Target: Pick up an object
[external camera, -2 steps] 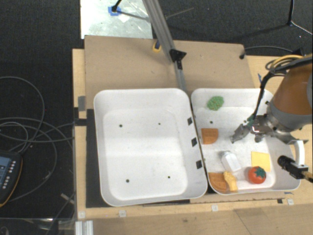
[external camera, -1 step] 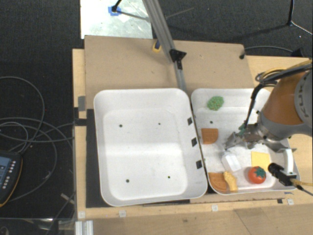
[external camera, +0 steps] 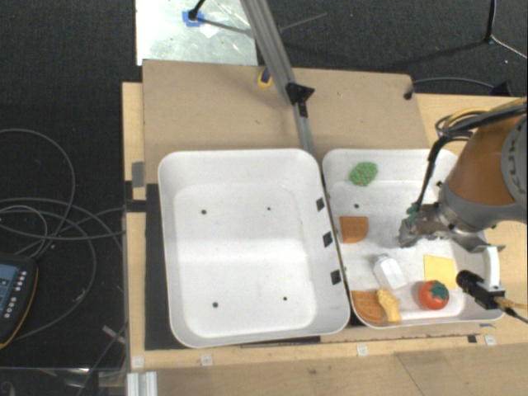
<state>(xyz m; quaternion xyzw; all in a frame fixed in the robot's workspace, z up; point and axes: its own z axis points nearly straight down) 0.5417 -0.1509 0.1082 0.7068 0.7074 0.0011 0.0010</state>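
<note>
The right bin (external camera: 388, 162) holds several small items. A green bumpy lump (external camera: 363, 172) lies near its far edge. An orange-brown square (external camera: 354, 228) rests by the left wall. A white cylinder (external camera: 388, 270) sits lower down, with a yellow flat piece (external camera: 439, 267) to its right. A red tomato-like ball (external camera: 433, 294) and a yellow-and-orange item (external camera: 382, 304) lie at the near edge. My gripper (external camera: 412, 231) hangs low over the middle of this bin, between the orange-brown square and the yellow piece, nothing visible between its fingers.
The left bin (external camera: 239, 246) stands beside the right one, sharing a middle wall with black clips. A grey pole (external camera: 276, 52) slants across the back of the bench. The arm's orange and grey body (external camera: 487, 180) covers the right bin's right side.
</note>
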